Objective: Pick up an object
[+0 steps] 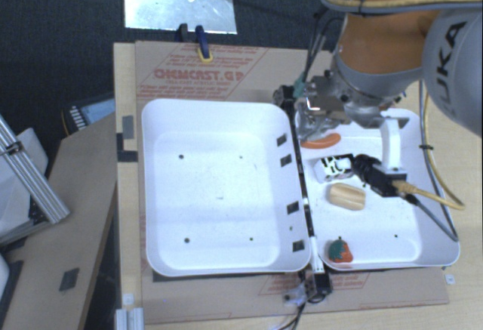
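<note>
The right bin point(423, 238) holds several small objects. An orange-red sausage shape point(321, 143) lies near its far left corner. A black-and-white item point(336, 165) sits just in front of it, then a tan bread-like block point(346, 196). A red strawberry with a green top point(339, 250) rests by the near left corner. My gripper point(312, 123) hangs under the grey and orange wrist, over the bin's far left part, right above the sausage shape. The wrist body hides the fingertips, and no object shows between them.
The left bin point(158, 192) lies alongside, split from the right one by a black-clipped divider point(299, 170). A black part with a yellow cable point(381, 179) and a white bracket point(391, 143) hang over the right bin's middle. Both bins sit on cardboard point(204, 68).
</note>
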{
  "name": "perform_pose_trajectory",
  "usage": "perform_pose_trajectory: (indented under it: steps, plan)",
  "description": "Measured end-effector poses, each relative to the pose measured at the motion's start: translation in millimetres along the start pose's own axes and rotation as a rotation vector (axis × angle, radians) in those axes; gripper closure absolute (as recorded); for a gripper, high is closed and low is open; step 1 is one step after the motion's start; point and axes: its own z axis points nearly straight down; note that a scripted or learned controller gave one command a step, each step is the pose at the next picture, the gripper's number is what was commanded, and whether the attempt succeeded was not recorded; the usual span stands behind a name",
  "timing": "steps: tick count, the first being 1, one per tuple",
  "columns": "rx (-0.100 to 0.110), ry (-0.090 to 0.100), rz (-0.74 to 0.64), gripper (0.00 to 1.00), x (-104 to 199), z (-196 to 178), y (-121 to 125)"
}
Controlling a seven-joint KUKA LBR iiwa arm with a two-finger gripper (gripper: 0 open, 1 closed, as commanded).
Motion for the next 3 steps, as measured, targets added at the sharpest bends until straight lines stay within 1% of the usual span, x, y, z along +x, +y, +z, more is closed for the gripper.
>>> perform_pose_trajectory:
  steps: [1, 2, 3]
  plan:
    - [-0.016, 0.007, -0.010, 1.00, 46, -78, -46]
    - [-0.017, 0.002, 0.007, 1.00, -43, -133, -52]
    - [0.002, 0.001, -0.007, 1.00, -3, -15, -14]
